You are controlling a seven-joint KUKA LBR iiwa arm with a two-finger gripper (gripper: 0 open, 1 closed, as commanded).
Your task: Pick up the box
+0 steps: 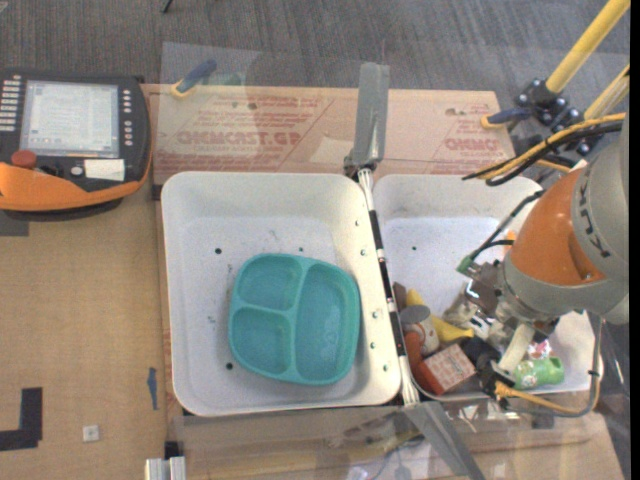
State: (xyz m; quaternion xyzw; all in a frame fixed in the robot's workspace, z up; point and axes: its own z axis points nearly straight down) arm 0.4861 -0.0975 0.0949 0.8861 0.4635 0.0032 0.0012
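Camera view: a slanted look down on a bench [80, 298] bearing two shallow white bins side by side.
Left bin [190, 208]: holds a teal divided tray [295, 318] with three compartments, lying flat near the bin's middle.
Right bin [430, 218]: its far half is bare white; a cluster of small things crowds the near edge.
Box [446, 368]: a small reddish-brown box in the right bin's near part, close to the divider between the bins. It lies tilted, its long axis running diagonally from lower left to upper right.
Beside the box: a yellow and brown toy [415, 328] touches its left side; a green toy [540, 371] lies to its right.
Arm [560, 238]: grey with an orange band, reaching in from the right over the right bin.
End effector [497, 340]: low among the clutter, just right of the box; whether it is open or closed cannot be told, and the box is not seen between its fingers.
Beyond the bins: a control pendant [70, 138] on the bench at far left.
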